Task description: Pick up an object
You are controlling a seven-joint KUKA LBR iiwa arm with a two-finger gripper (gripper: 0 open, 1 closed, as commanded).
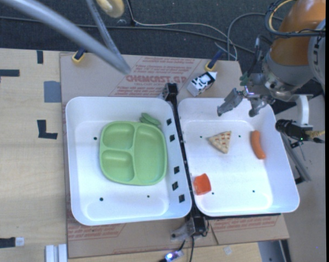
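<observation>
In the right bin (273, 201) lie a tan waffle-like wedge (221, 141), an orange sausage-shaped piece (257, 144) and a small orange-red block (202, 184). My gripper (241, 106) hangs over the back of that bin, fingers spread apart and pointing down, with nothing between them. It is above and behind the wedge and the sausage piece, touching neither.
The left bin (82, 146) holds a green divided plate (133, 152) with a small green item (149, 119) at its back edge. A black divider (178, 162) runs between the bins. A small black-and-white object (202, 81) and cables (229, 37) lie behind the bins.
</observation>
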